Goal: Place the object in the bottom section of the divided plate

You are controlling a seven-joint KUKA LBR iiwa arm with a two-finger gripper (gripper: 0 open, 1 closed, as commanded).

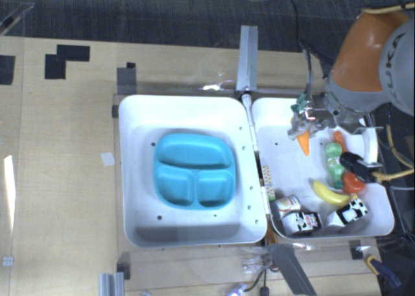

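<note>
Right bin point(382, 220) crowds claw point(303, 123) with banana point(329, 192), carrot point(304, 143).

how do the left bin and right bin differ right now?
The left bin has one thing in it, a blue divided plate; the right bin has a loose pile: banana, orange carrot, small cartons. The arm's gripper is over the right bin, well away from the left bin. Both are shallow, white, and sit side by side.
</note>
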